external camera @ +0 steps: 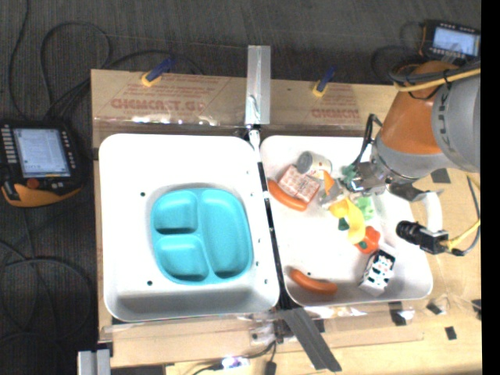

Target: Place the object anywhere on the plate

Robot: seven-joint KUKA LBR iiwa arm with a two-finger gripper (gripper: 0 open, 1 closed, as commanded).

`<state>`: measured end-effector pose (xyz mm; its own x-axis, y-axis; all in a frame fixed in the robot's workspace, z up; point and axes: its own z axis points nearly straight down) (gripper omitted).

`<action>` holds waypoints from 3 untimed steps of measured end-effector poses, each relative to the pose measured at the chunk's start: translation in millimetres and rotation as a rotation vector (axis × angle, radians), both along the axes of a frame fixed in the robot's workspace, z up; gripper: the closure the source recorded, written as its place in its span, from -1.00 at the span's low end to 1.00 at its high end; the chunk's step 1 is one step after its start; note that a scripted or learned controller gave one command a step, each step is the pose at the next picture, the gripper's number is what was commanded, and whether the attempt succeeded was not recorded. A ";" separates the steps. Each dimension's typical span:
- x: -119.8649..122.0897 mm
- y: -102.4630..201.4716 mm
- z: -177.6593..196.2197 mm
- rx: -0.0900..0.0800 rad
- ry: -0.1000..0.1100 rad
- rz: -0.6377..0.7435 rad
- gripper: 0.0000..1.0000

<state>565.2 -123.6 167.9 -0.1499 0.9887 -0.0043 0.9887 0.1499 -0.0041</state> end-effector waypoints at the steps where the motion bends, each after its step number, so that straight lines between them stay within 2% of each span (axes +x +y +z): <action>1: -13.2 86.9 46.9 0.004 -0.001 0.195 1.00; 2: -38.7 147.7 44.0 0.005 0.001 0.271 1.00; 3: -38.7 147.6 44.0 0.006 0.001 0.271 -1.00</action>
